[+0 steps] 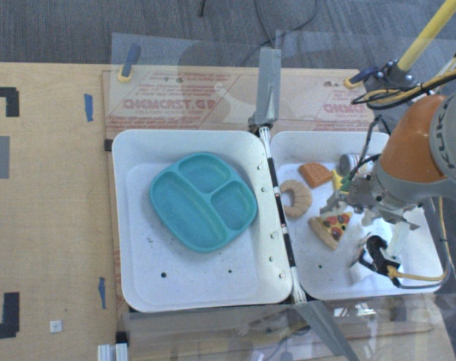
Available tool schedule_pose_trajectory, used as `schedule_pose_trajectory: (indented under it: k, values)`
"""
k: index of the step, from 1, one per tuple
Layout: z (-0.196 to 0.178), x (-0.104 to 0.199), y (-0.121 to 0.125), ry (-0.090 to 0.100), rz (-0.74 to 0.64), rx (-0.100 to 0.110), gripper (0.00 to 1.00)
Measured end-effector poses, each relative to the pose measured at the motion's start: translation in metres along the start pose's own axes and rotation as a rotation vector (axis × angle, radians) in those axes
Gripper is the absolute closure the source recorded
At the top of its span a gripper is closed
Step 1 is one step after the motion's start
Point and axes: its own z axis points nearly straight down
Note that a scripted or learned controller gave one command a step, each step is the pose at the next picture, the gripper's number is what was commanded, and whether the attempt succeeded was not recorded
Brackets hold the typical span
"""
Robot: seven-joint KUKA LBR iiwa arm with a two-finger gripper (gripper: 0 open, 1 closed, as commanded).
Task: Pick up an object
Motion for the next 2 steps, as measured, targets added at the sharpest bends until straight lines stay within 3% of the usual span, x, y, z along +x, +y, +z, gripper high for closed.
schedule_pose_trajectory:
  k: [1,2]
  values:
    - [0.013,-0.011,0.060,0.000,-0.112,0.006,0.00]
    - [0.015,-0.005,0.124,0.002,-0.221,0.037,0.00]
